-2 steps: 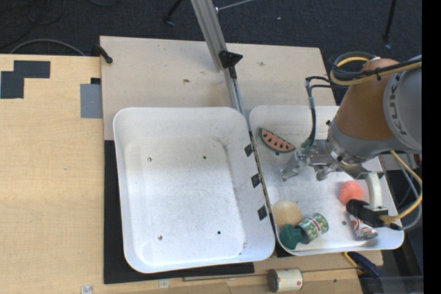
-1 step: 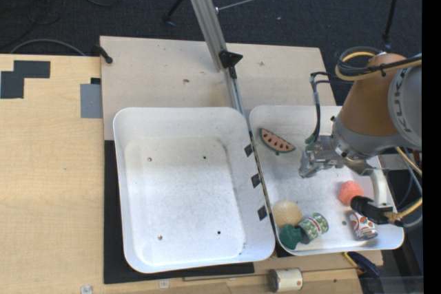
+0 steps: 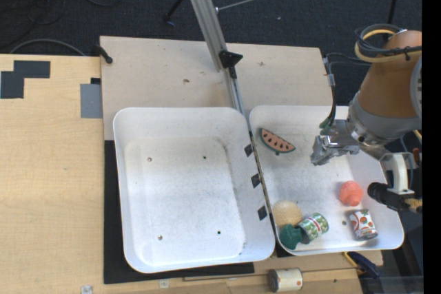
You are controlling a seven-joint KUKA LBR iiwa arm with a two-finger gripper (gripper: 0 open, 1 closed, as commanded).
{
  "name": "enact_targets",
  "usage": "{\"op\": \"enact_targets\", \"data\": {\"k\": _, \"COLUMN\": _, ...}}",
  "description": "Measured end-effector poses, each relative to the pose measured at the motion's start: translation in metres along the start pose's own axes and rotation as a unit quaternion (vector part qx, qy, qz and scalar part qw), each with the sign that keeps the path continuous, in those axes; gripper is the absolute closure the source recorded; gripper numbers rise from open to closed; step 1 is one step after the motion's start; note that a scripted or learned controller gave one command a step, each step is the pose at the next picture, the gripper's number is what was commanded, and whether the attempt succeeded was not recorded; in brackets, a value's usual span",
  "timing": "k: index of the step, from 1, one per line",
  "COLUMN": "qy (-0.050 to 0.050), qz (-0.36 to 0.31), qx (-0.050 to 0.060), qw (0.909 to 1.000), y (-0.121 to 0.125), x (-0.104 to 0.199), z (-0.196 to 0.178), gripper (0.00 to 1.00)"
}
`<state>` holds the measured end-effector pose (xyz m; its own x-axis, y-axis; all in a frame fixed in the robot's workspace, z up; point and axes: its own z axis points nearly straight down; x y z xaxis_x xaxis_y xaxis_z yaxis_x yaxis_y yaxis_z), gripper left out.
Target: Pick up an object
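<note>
Gripper at right-centre frame, grip state unreadable — above bare right bin floor | risk: closing on nothing, watermelon slice well left.

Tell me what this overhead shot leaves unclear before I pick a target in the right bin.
- Gripper, camera view: too small and blurred to read its finger state.
- Green object: partly hidden by the beige ball and the green-banded can; its shape is unclear.
- Red-and-white can: label too small to read.
- Right bin: its right part is covered by the arm.
</note>
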<state>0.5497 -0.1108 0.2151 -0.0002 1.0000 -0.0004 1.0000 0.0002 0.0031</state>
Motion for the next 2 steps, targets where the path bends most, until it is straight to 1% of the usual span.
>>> {"op": "enact_targets", "data": {"k": 1, "qy": 0.0, "qz": 0.0, "qx": 0.0, "qw": 1.0, "y": 0.001, "x": -0.001, "z": -0.047, "gripper": 1.0}}
{"op": "enact_targets", "data": {"k": 2, "qy": 0.001, "qz": -0.002, "qx": 0.002, "qw": 1.0, "y": 0.022, "x": 0.043, "z": -0.048, "gripper": 1.0}}
